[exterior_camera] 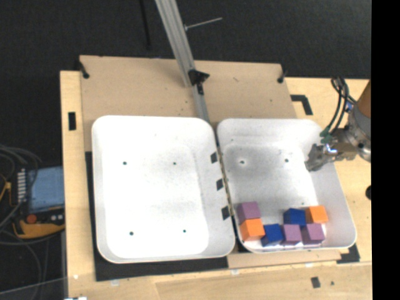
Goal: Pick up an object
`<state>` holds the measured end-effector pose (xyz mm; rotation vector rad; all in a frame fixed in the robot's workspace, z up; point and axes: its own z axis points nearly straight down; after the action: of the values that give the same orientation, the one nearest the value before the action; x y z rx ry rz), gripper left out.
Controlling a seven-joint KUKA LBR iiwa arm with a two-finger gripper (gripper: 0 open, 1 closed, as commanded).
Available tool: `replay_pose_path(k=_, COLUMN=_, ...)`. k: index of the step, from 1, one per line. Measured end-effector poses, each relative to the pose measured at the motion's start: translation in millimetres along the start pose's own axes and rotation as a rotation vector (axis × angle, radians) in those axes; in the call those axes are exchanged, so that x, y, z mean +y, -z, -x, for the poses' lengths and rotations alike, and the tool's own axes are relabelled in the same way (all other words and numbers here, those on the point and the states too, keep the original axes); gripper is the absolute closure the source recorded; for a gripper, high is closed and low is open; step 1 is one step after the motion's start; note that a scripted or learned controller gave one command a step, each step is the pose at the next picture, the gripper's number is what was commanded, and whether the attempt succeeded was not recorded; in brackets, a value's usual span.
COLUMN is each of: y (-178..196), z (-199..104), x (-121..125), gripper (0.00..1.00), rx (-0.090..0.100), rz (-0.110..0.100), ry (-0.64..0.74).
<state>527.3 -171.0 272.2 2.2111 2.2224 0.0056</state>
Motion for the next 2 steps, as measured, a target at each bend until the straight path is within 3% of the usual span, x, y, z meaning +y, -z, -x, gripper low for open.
replay_pose_path(k=2, y=4.1, z=-92.8, x=45.3, gripper=1.0, rx=0.001, rz=-0.005, ry=0.001)
